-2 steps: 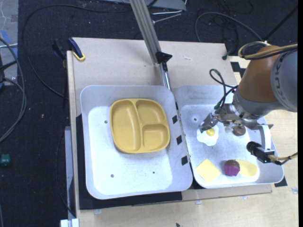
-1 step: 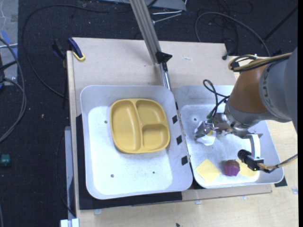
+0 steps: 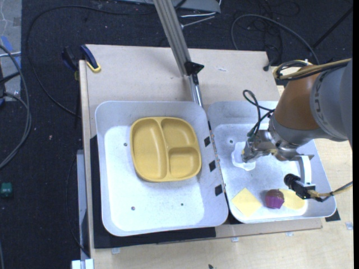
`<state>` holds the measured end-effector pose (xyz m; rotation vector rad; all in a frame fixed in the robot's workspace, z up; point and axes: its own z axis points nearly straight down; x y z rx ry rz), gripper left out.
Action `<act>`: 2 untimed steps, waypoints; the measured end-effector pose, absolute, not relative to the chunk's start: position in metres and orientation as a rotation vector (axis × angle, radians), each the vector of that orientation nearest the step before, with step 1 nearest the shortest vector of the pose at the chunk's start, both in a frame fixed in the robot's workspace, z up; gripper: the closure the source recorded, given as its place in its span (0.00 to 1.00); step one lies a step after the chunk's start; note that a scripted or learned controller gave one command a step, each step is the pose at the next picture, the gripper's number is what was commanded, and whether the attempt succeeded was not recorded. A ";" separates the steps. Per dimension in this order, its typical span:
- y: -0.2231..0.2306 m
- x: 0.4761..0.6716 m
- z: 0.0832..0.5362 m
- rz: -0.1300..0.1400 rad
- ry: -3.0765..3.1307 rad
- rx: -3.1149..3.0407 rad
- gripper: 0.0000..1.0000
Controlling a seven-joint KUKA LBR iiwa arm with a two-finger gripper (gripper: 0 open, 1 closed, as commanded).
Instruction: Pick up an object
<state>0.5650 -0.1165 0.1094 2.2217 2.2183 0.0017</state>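
My gripper (image 3: 248, 155) hangs low over the right bin (image 3: 224, 116), its tip down on a small white object (image 3: 242, 160) near the bin's middle. Toward the bin's front lie a pale yellow square piece (image 3: 247, 201), a purple lumpy object (image 3: 274, 199) and a pale yellow round piece (image 3: 294, 201). The arm's grey body and orange band cover the bin's right part.
The left bin (image 3: 112, 206) holds a yellow divided plate (image 3: 166, 149). A metal pole (image 3: 175, 32) slants in from the top and ends between the bins. A black cable plug (image 3: 293, 182) hangs beside the wrist over the right bin.
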 end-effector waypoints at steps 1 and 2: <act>-0.119 0.558 0.168 0.001 2.220 2.221 1.00; -0.112 0.561 0.214 0.005 2.222 2.214 1.00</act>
